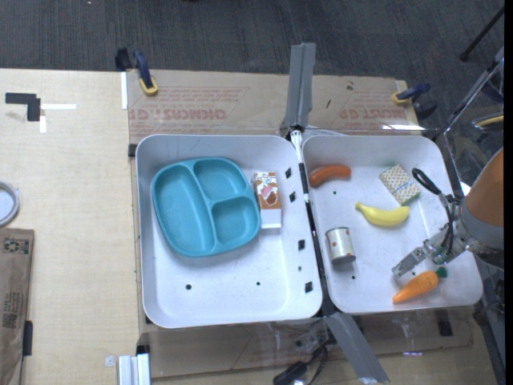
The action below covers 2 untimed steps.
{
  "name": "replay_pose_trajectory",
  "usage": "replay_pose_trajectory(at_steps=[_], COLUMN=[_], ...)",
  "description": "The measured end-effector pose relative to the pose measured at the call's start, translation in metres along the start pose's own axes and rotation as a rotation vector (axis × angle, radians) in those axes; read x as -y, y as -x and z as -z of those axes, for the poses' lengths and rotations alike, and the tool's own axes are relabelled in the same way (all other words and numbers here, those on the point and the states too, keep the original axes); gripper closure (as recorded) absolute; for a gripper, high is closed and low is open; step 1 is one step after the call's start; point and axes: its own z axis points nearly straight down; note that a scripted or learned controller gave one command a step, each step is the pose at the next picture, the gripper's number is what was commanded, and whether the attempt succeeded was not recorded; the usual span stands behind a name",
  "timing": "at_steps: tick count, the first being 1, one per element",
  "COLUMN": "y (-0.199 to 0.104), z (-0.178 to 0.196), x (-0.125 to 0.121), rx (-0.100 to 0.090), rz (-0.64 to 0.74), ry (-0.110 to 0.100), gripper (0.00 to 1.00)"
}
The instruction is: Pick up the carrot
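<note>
The carrot [416, 287], orange with a small green top at its right end, lies in the front right corner of the right bin [365, 305]. My gripper [422, 257] reaches in from the right and hangs just above and behind the carrot, close to its green end. Nothing visibly sits in the gripper, and the carrot rests on the bin floor.
The right bin also holds a yellow banana [383, 214], a silver can [341, 245], an orange sausage [330, 173] and a checkered box [398, 183]. A blue divided plate [207, 205] and a snack packet [267, 191] lie in the left bin [224, 303].
</note>
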Motion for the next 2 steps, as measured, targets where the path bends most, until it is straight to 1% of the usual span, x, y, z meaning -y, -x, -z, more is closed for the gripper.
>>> replay_pose_trajectory(at_steps=[1,2], y=[0.0008,0.0008], z=[0.0092,0.0092], x=[-0.0007,-0.0007], rx=[0.002,0.002], rz=[-0.001,-0.002], ry=[0.002,0.002], gripper=[1.00,0.00])
